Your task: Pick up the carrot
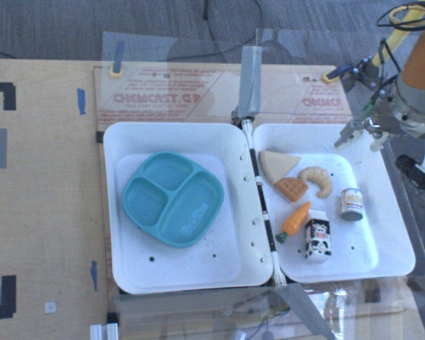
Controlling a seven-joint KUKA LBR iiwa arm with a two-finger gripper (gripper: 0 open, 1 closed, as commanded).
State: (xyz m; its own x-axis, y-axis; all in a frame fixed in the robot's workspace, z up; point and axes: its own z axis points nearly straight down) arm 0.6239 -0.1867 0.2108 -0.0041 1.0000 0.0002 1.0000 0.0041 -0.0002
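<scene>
Camera view shows the gripper (359, 134) spread wide and empty above the right bin's (395, 257) far corner, well apart from the carrot (295, 220) lying flat beside the milk carton (317, 238).

Orange carrot (296, 219), slanted, right bin (393, 243)

A robotics lab: taped plywood bench (42, 190), loose cables (230, 6) on grey carpet, two white bins (127, 137).
</scene>
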